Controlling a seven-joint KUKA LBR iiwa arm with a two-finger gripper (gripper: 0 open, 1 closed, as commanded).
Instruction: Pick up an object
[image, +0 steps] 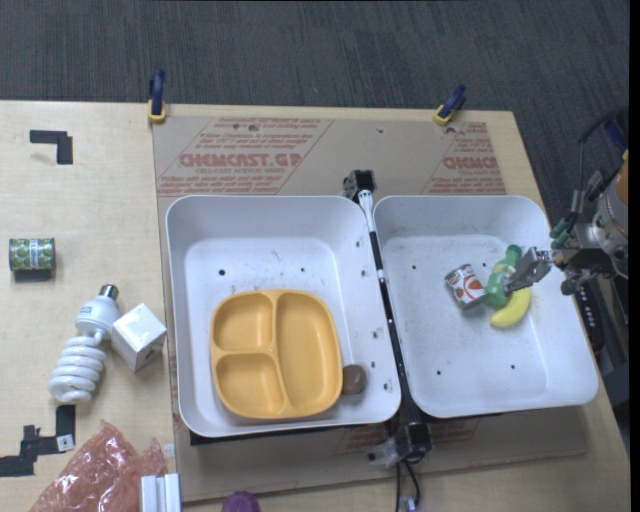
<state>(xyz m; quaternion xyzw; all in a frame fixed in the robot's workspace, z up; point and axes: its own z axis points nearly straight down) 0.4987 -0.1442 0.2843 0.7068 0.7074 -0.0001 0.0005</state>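
Target cluster in the right bin (560, 375), near its right wall: green toy (501, 277) leaning on a yellow banana (511, 311), small red-and-white can (464, 286) touching them on the left; gripper (537, 266) just beside the green toy's upper end, whether spread or clenched I cannot tell; nothing visibly grasped. Judgement: pieces crowd together, so centre on one item, likely the green toy, descend straight, avoid nudging the can. Left bin (190, 300) carries a yellow divided plate (276, 352).

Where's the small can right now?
In the right bin, toward its right side, the small can lies just left of the green object and banana.
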